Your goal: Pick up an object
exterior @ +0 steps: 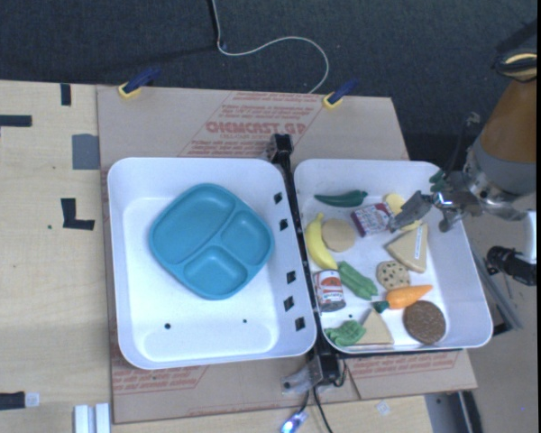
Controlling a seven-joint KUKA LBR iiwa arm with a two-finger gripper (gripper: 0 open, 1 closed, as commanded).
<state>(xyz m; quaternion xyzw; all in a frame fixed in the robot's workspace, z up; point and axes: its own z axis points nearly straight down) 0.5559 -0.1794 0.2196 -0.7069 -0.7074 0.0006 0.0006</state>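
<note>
Toy food pieces lay scattered across the right bin (451, 332), which filled the right-centre of the frame. Along its upper part sat a green chili pepper (341, 198), and just below that a small purple-and-white packet (372, 217) with a yellow lemon-like piece (394, 203) beside it. A banana (319, 244) curved down the bin's left side, touching a pale round bun (339, 235). Lower came a green pickle (357, 280), a small can (330, 290) with a red label, a chocolate-chip cookie (392, 274), a wedge of cheese (411, 249), a carrot (406, 297), a round brown patty (425, 321), a sandwich triangle (375, 330) and a leafy green piece (346, 335) near the bottom edge.

The gripper (417, 206) hung at the upper right of that bin, over the lemon-like piece and the cheese wedge; nothing could be seen between its fingers, and whether they were spread or closed I cannot tell. Behind it the arm (509, 142) reached in from the right edge of the frame, its orange band showing above the grey wrist.

The left bin (131, 332) held a blue divided plate (212, 240), resting in its upper half. Both bins stood on a cardboard sheet (252, 124) with red printing.
</note>
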